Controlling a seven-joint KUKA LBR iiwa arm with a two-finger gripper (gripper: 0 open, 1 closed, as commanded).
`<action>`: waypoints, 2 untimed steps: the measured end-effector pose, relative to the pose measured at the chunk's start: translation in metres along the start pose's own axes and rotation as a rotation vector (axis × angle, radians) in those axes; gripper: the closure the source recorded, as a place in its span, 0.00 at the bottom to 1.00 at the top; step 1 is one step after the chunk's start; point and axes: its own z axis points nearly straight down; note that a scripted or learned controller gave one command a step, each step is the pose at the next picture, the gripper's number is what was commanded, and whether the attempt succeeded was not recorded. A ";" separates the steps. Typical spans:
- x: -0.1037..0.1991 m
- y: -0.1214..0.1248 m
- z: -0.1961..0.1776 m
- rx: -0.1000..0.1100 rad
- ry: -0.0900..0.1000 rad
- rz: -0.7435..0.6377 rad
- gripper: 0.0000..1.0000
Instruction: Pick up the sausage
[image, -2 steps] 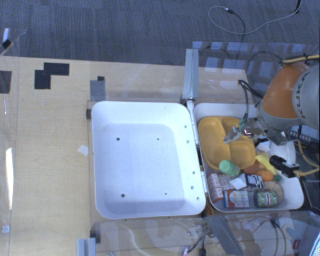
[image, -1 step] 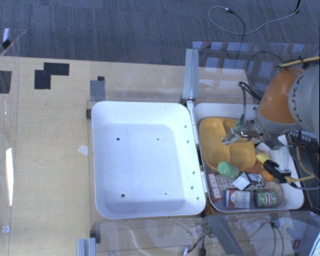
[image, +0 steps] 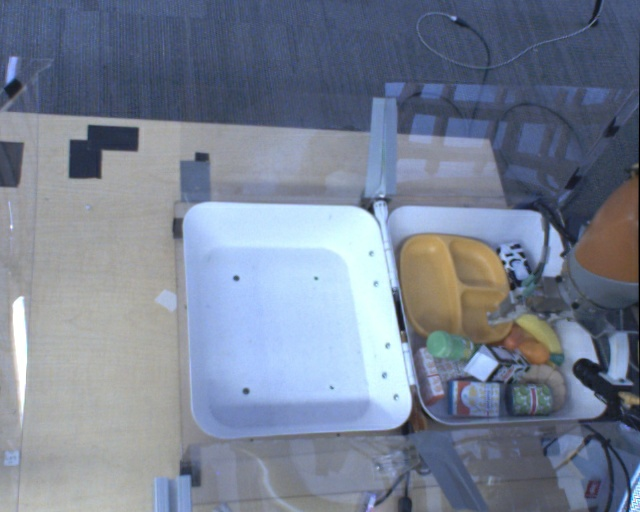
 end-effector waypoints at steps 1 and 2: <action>0.012 -0.010 0.000 -0.002 -0.006 0.018 0.00; 0.008 -0.040 -0.002 -0.009 -0.004 0.034 0.00</action>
